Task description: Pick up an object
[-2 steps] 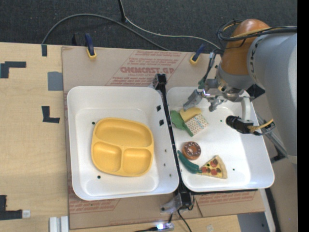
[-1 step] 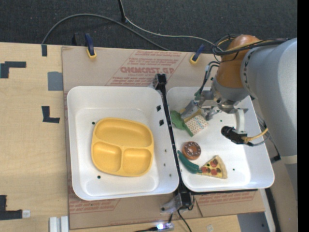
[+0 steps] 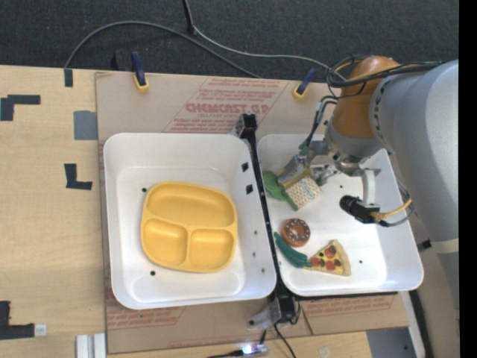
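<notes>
Arm: the grey KUKA arm (image 3: 425,140) reaches in from the right over the right-hand bin, its orange band (image 3: 358,95) above the wrist.

Gripper: the gripper (image 3: 302,176) hangs low over the upper-left part of the right bin (image 3: 399,274), right at the cluster of toys there.

Fingers: too much is hidden by the wrist body and the toys to say whether they are spread or closed, so I cannot tell; nothing can be called held from this view.

Nearest thing: a small speckled, cracker-like toy block (image 3: 303,192) lies just beside and below the gripper, toward the bin's middle; whether it touches the tool is unclear.

Its neighbour: a green leafy toy (image 3: 274,189) lies just left of the block, against the wall shared by the two bins.

Long axis: the block looks roughly squarish, tilted diagonally from lower left to upper right, with no strongly long side.

Other candidates: a chocolate doughnut toy (image 3: 296,232), a green pod-shaped toy (image 3: 291,252) and a pizza slice toy (image 3: 331,260) lie nearer the camera, apart from the gripper.

Left bin: the left bin (image 3: 119,200) holds a yellow divided plate (image 3: 188,226), well apart from the arm.

Worktop: both bins sit on a cardboard sheet (image 3: 216,107) on the worktop.

Judgement: the block is the likely target, and the grasp turns on it lying immediately below and slightly camera-ward of the tool; the crowding leaf and bin wall may spoil a clean grip.
</notes>
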### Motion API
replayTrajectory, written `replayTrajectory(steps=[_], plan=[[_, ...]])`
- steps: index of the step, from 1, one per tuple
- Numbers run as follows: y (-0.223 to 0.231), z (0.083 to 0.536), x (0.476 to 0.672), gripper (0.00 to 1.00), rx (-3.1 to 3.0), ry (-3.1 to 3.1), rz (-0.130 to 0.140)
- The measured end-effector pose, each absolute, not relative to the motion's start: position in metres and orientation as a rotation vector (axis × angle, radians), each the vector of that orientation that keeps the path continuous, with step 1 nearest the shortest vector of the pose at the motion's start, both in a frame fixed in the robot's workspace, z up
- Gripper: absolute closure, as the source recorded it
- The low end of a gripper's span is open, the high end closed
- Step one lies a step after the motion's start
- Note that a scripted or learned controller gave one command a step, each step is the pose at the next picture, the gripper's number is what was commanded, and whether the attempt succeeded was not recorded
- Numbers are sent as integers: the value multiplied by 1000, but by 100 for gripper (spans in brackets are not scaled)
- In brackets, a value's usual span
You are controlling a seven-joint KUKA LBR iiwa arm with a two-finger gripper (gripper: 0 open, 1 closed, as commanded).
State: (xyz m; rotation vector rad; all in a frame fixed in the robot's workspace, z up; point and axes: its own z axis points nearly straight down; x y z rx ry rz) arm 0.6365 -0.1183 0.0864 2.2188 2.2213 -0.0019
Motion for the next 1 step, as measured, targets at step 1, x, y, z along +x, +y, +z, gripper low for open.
replayTrajectory(steps=[1], plan=[[-117,95,635,100,2221,2226,-7]])
